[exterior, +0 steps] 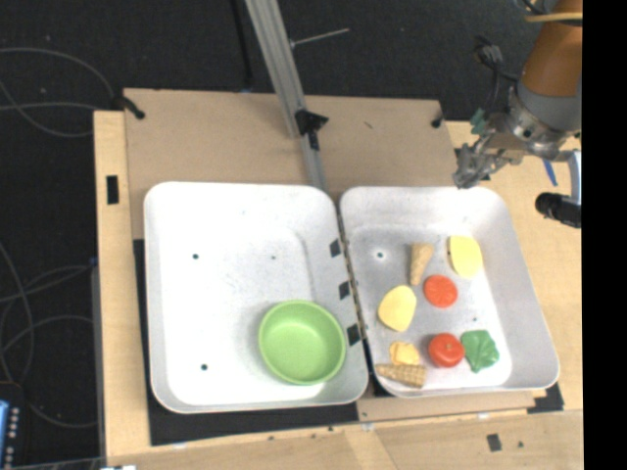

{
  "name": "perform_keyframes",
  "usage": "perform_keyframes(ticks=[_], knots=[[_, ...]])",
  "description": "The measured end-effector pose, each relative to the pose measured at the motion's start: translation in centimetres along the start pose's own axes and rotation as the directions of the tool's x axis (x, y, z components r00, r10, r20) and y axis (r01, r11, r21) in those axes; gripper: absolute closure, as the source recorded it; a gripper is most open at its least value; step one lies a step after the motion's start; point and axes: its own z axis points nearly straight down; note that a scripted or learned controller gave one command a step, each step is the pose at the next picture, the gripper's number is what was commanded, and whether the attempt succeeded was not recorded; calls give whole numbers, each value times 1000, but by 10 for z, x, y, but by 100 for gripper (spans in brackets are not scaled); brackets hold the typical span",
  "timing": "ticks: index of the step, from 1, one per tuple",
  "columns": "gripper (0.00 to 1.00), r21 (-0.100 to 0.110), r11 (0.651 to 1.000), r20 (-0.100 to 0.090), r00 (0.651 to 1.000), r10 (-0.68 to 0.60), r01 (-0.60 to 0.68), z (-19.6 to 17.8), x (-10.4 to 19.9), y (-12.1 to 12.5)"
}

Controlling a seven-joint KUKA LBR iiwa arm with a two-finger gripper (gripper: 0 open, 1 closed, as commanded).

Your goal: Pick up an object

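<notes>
1. Camera view shows the pick not yet begun: the gripper [473, 172] hangs over the far rim of the right bin [519, 262], well apart from every object, carrying nothing
2. Its fingers look dark and small at this slant; I cannot tell whether they stand wide or narrow
3. All candidates lie in the right bin: a yellow slice [464, 256], a cone [420, 259], a red tomato [441, 291], a yellow piece [397, 307], a second tomato [446, 350] touching a green pepper [479, 350], and a waffle piece [404, 372]
4. Reach, descent, closing and lift all remain
</notes>
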Motion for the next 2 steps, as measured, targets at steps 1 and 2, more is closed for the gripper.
perform_keyframes(ticks=[1,2], knots=[[100,4,1000,0,1000,1,-1,7,55,-9],[100,4,1000,0,1000,2,-2,12,95,-25]])
